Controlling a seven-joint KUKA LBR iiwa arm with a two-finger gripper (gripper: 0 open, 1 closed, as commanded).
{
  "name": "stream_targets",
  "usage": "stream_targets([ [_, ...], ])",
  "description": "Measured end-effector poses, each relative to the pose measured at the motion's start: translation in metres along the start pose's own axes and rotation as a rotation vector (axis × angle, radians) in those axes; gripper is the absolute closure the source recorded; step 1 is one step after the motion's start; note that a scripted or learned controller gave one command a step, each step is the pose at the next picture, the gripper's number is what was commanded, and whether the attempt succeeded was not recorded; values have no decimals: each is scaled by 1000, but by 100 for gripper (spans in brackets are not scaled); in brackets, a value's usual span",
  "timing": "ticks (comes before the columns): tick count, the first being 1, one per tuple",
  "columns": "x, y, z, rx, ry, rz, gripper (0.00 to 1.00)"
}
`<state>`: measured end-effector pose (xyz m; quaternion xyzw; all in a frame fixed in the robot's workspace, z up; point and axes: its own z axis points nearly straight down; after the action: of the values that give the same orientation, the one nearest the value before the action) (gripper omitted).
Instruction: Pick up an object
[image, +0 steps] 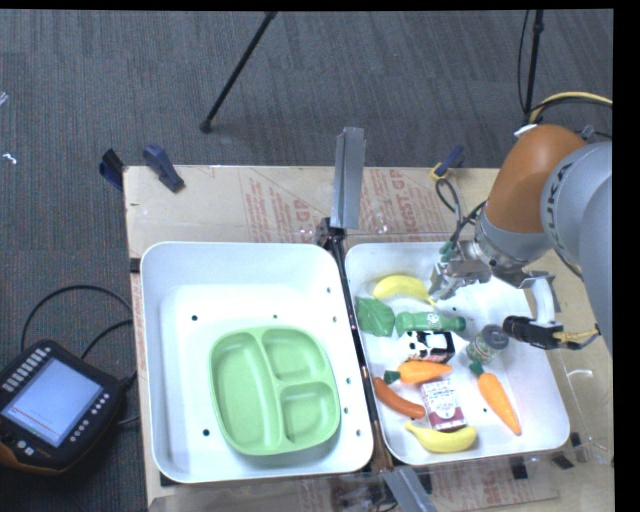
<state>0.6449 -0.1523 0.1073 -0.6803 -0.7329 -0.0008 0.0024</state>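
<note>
The gripper hangs over the right bin's far side, just right of a banana; its state I cannot tell

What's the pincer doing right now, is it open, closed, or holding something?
Pincer: low over the right bin, just right of the yellow banana; whether it is open or closed cannot be told, and nothing is visibly held.

A robotics lab: teach pendant on grey carpet, tripod leg, clamped cardboard-topped bench.
</note>
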Motion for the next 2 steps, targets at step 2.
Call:
stream_targets([
  [2, 5, -1, 20, 1, -3, -43, 0],
])
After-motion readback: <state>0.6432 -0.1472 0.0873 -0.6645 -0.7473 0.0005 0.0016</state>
